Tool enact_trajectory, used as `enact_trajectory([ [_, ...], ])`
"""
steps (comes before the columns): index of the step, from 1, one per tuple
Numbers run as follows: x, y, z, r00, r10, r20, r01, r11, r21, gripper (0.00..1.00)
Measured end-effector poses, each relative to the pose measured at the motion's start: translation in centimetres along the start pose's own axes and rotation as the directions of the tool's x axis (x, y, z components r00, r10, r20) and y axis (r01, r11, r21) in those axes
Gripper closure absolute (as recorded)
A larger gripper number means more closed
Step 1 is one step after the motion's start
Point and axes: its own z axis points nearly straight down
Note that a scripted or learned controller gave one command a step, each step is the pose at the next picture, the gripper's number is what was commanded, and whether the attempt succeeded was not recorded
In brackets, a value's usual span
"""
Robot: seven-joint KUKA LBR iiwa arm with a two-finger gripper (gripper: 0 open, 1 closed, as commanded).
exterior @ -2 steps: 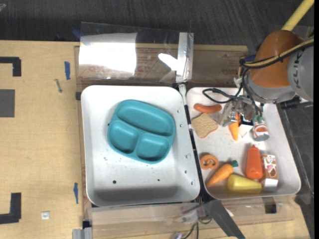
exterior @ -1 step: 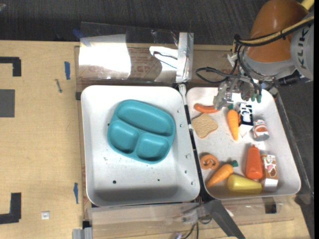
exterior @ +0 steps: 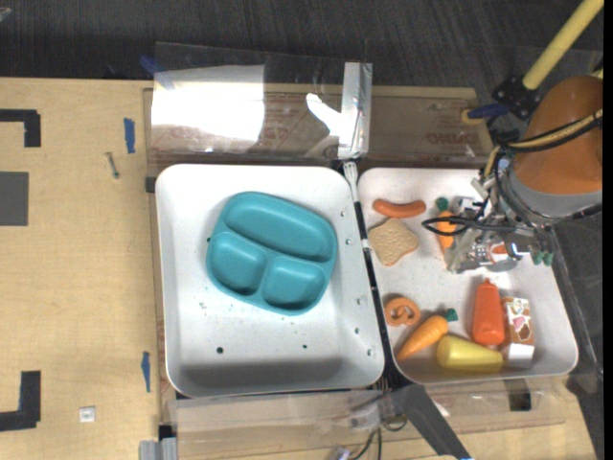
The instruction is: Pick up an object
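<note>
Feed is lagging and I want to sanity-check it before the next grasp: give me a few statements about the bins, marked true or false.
1. The teal divided plate lies in the left bin. True.
2. The carrot lies in the left bin. False: it is in the right bin.
3. The gripper is over the right bin. True.
4. The sausage lies on the teal plate. False: it lies near the right bin's far edge.

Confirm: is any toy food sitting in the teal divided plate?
No. The teal divided plate lies bare in the left bin; the carrot, sausage and other toys are in the right bin.
</note>
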Motion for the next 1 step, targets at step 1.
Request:
enact_trajectory([
  [1,-0.1,0.14,-0.11,1.0,-0.001,0.002,0.001,1.0,0.0,0.0],
])
